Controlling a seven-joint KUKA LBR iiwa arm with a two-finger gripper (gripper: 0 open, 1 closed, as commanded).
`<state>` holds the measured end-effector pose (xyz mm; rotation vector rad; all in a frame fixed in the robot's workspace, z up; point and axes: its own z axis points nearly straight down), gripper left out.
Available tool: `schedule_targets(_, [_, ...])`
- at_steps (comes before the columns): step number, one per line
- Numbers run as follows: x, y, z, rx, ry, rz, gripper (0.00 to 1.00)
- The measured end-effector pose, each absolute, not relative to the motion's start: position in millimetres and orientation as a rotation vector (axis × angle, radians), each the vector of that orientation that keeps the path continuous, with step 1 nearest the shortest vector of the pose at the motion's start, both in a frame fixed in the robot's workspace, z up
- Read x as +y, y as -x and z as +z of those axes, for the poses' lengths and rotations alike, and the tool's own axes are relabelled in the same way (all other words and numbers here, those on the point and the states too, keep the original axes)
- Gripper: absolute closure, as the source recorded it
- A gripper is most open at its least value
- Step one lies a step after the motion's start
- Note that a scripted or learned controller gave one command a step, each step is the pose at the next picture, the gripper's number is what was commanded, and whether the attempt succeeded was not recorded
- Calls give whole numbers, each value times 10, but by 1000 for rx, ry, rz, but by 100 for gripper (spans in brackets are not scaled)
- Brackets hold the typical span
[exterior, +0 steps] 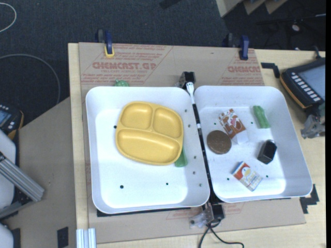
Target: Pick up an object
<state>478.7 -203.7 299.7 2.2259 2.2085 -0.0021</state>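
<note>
Currently the left bin [103, 182] holds 1 yellow plate [150, 133]; the right bin [290, 175] holds a brown disc [219, 142], perhaps a lid.

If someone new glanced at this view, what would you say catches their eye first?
The big yellow divided plate in the left bin stands out most, with a green item peeking from under its right edge. The right bin holds small things: a brown disc, a black block, a green piece and two colourful packets.

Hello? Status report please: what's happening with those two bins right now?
Nothing picked yet. Right bin: brown disc, black block, green piece, two small packets. Left bin: yellow tray.
</note>
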Motion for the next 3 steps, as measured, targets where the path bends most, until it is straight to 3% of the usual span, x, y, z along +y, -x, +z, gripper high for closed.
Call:
schedule_targets(1, [-2253,-4790,2880,2218,-2224,-2,100])
schedule_targets(2, [-1506,-4804,3112,2229,-2211,5,100])
schedule_targets(3, [-2167,-4792,3179,2212,-2222,0,100])
